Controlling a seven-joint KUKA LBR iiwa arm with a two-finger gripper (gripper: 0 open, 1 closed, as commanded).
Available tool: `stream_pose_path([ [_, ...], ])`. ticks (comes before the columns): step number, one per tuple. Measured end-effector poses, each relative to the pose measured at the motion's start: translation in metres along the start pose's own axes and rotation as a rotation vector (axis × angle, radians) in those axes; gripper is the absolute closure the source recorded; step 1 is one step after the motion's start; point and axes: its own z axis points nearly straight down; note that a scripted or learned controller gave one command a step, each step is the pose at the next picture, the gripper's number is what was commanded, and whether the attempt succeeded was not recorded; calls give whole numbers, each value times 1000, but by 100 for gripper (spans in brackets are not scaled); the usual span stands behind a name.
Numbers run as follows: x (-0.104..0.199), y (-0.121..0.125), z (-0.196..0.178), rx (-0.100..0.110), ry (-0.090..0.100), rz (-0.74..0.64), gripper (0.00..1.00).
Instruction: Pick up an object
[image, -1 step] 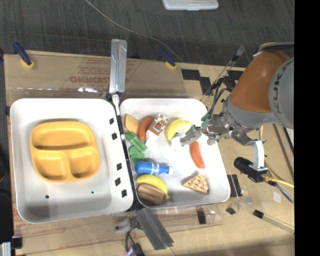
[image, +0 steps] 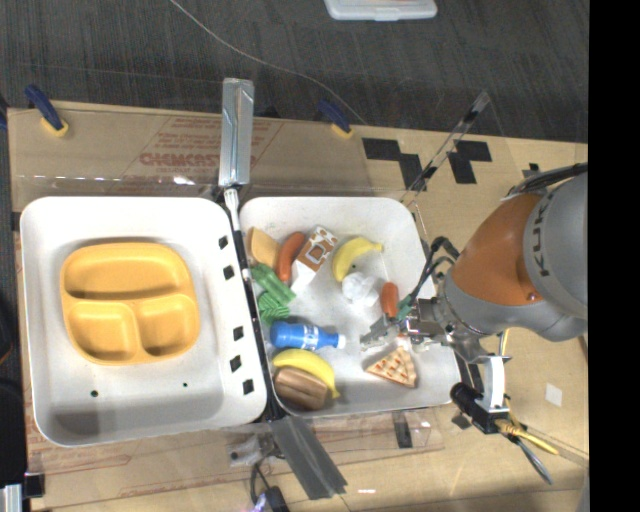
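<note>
The end effector (image: 392, 327) sits low in the right bin (image: 400, 215), near its right wall, just above the pizza slice (image: 393, 368); whether it is released or clenched, I cannot tell. Around it lie a small red sausage (image: 389, 297), a white lump (image: 358, 288), a banana (image: 352, 256) and a blue bottle (image: 303, 336) (lying on its side). The left bin (image: 40, 300) holds a yellow divided tray (image: 128, 300).

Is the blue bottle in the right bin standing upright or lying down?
Lying down. The blue bottle rests on its side on the bin floor, white cap pointing toward the pizza slice.
</note>
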Motion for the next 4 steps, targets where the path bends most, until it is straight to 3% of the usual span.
stream_pose_path([
  [1,26,60,6,-6,0,-74,0],
  [2,28,120,19,-7,-1,-31,0],
  [3,53,168,5,-8,-3,-344,0],
  [4,57,158,19,-37,-17,-389,0],
])
